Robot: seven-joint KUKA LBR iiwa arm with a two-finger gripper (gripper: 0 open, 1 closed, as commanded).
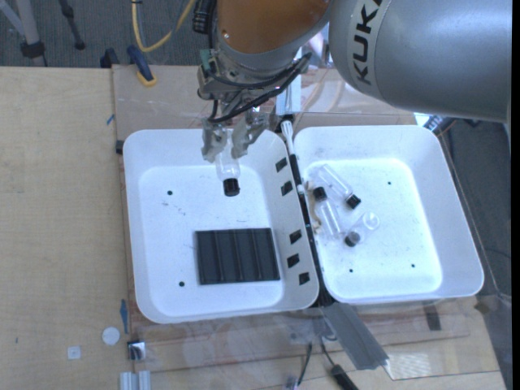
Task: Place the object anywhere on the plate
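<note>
One gripper (227,147) is hanging over the left bin (146,218), and its two fingers are closing narrowly on the clear body of a small vial (229,175) (black cap pointing down, just below the fingertips). The vial is hanging directly above the far edge of the dark ribbed plate (236,255), apart from it and not touching. By this evidence the pick is complete; the lowering and release onto the plate are outstanding. Three or so similar vials (335,203) are lying in the right bin (422,218), well to the right of the plate.
</note>
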